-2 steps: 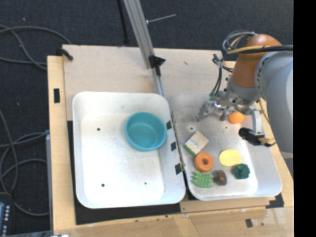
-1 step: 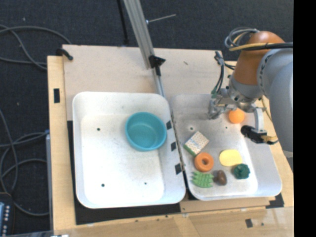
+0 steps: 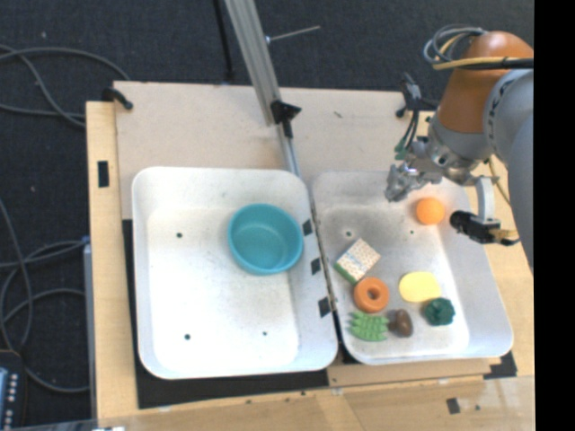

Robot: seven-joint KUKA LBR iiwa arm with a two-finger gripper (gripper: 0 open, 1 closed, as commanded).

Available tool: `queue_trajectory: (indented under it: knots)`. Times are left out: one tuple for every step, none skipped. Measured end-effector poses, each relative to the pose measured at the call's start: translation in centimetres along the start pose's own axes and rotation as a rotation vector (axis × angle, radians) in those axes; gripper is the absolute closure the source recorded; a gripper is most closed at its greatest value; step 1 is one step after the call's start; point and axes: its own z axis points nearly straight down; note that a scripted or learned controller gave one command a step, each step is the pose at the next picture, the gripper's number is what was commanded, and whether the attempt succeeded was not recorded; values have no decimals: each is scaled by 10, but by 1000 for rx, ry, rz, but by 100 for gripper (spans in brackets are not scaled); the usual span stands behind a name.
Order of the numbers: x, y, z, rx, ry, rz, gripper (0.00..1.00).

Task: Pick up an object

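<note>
hand (image 3: 400, 185) above right bin's (image 3: 467, 339) far edge, near orange ball (image 3: 430, 211); finger state impossible to tell

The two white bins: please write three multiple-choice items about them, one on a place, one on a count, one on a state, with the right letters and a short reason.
1. Where does the blue bowl lie?
A. left bin
B. right bin
C. on the bench outside the bins

2. How many objects lie in the right bin?
A. three
B. seven
C. ten

3. How does the bowl stand?
A. upside down
B. on its side
C. upright, opening upward

Answers:
1 A: the bowl rests inside the left bin.
2 B: orange ball, checkered block, orange ring, yellow piece, dark green piece, brown piece, light green piece.
3 C: its hollow inside shows.
</note>
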Motion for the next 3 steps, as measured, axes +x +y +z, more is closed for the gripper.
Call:
queue_trajectory:
  knots:
    - [0,12,-53,-1,-1,1,100]
    - [-1,15,-97,-1,-1,-1,100]
    - [44,-9,-107,6,0,-1,100]
